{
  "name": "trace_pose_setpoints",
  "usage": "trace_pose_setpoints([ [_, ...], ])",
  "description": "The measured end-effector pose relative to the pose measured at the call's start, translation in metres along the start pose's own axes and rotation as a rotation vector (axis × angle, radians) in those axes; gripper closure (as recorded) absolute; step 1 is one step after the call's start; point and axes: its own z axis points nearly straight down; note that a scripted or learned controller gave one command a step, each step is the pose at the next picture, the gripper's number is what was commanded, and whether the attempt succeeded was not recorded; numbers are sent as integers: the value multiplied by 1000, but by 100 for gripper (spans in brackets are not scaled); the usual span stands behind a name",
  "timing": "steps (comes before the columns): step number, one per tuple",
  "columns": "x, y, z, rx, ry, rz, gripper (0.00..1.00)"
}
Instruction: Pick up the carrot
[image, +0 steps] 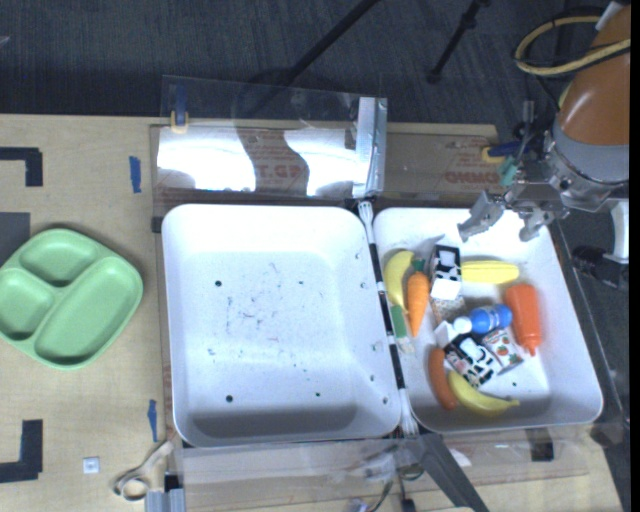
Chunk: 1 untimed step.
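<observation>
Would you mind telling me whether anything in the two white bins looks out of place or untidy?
All the items lie heaped together in the right white bin, bananas, orange carrots and small cartons overlapping. Nothing looks spilled or broken.

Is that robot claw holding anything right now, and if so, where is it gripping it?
Nothing. The gripper hangs open above the far edge of the right bin, with nothing between its fingers. The carrot lies in that bin.
</observation>
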Motion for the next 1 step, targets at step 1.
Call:
trace_pose_setpoints([
  [1,8,15,125,-2,0,-4,0],
])
